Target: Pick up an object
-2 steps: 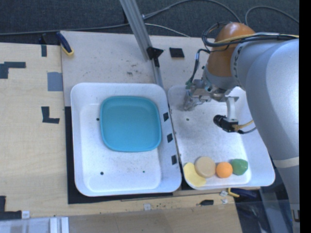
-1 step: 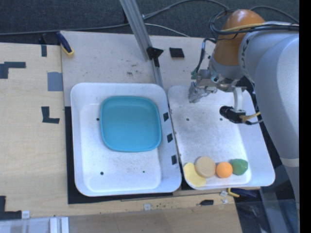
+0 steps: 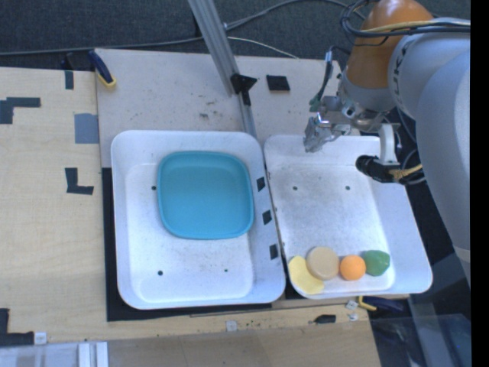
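Gripper [image 3: 315, 138] is hanging over the upper edge of the right bin [image 3: 336, 197], upper right of centre; can't tell how it is set, nothing visibly in it. Arm is coming in from the right of the frame, orange band at top right. Objects are sitting in a row along the lower edge of the right bin, well apart from the gripper: yellow piece [image 3: 301, 277], tan round piece [image 3: 322, 263] overlapping it, orange ball [image 3: 351, 267], green piece [image 3: 376, 261]. Left bin [image 3: 137, 228] is carrying a blue plate [image 3: 205, 194], centre-left. Both bins are lying on the bench [image 3: 46, 205].
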`<state>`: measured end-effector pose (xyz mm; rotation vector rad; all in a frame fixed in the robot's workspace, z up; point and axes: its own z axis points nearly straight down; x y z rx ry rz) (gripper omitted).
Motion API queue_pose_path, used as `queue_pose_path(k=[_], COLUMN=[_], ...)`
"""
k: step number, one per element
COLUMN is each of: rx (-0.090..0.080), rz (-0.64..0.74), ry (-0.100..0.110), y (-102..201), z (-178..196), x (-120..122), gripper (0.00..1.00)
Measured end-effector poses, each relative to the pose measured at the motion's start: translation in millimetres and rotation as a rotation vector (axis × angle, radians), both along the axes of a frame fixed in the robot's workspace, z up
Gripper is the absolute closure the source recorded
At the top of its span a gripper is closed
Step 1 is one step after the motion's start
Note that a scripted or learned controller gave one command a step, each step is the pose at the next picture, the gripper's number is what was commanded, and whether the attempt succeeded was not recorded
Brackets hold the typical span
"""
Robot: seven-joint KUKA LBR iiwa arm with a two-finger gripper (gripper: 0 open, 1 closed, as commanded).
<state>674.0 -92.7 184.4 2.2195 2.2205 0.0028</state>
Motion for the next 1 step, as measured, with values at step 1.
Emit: queue_pose_path(k=[1], rx=[0.0], rz=[0.0], ry=[-0.001], y=[-0.5], z=[42.8], x=[3.9], gripper=[1.0])
